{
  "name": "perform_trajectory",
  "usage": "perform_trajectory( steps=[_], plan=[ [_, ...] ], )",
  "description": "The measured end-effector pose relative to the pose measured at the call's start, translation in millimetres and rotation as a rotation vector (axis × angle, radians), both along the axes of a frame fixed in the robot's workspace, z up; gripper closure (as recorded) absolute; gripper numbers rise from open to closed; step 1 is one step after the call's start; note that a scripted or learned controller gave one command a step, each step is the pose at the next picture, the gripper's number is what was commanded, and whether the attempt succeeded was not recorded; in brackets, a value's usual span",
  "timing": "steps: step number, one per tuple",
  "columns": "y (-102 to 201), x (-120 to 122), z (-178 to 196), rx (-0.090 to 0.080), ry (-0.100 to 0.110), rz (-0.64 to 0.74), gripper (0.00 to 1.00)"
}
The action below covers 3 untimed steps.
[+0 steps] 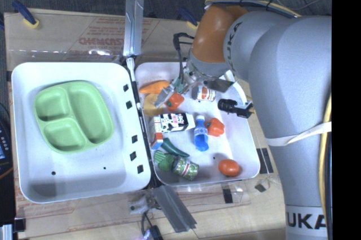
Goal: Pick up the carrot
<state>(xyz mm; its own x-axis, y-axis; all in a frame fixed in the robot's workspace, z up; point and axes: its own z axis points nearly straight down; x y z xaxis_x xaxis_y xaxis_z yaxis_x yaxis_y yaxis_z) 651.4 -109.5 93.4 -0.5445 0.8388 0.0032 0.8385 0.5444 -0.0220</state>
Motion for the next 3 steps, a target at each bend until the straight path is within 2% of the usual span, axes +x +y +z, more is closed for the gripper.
perform_trajectory(
  steps=[1, 2, 3],
  plan=[
    [3, 4, 11, 0.001, -0.014, 0.008, 1.0],
    [-58, 6, 95, 0.007, -0.023, -0.052, 1.0],
    [-57, 6, 94, 0.007, -0.021, -0.052, 0.0]
  ],
)
